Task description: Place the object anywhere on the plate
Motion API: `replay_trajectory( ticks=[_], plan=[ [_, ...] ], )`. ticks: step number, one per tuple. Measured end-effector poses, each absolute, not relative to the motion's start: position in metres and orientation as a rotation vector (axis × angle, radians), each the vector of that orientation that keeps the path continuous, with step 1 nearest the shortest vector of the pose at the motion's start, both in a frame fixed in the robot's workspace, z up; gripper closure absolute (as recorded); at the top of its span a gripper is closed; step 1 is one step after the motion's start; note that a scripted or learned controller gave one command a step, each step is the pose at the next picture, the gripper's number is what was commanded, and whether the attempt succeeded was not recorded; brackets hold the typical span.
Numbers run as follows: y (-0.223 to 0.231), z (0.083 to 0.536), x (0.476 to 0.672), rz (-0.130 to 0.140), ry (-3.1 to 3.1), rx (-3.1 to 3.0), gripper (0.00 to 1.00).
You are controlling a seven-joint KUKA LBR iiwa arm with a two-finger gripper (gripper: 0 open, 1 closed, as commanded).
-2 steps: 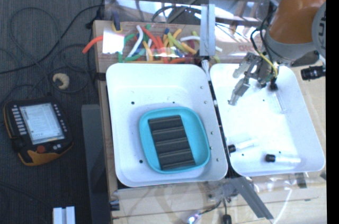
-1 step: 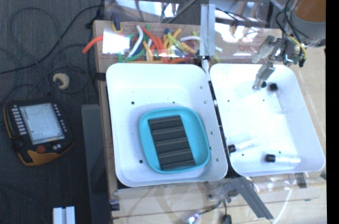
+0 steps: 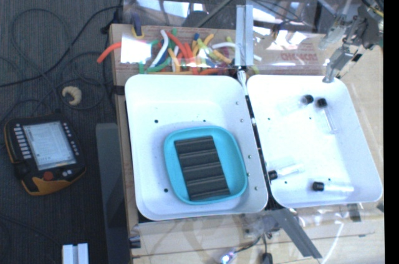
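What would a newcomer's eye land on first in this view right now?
Probably the turquoise plate in the left bin, with a dark ribbed block lying on it. Next, the tangle of bright colored tubes behind that bin. The gripper hangs over the right bin's far edge, above small clear, black-capped tubes.

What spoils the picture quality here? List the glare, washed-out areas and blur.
Camera view: strong glare on the clear panel behind the bins; the right bin is washed out, so its clear tubes barely show against the white; the hand at the upper right is soft and blurred; the teal plate and the dark ridged object on it read crisply.
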State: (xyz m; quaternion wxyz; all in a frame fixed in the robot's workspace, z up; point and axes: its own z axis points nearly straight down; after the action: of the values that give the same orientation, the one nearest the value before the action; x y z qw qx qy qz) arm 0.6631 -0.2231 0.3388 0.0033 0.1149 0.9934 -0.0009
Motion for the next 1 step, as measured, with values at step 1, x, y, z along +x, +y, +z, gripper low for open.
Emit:
replay_trajectory(
  ticks=[1],
  plan=[
    [-0.2216,0.3491,0.6649,0.001,3.108,0.357,1.0]
  ],
)
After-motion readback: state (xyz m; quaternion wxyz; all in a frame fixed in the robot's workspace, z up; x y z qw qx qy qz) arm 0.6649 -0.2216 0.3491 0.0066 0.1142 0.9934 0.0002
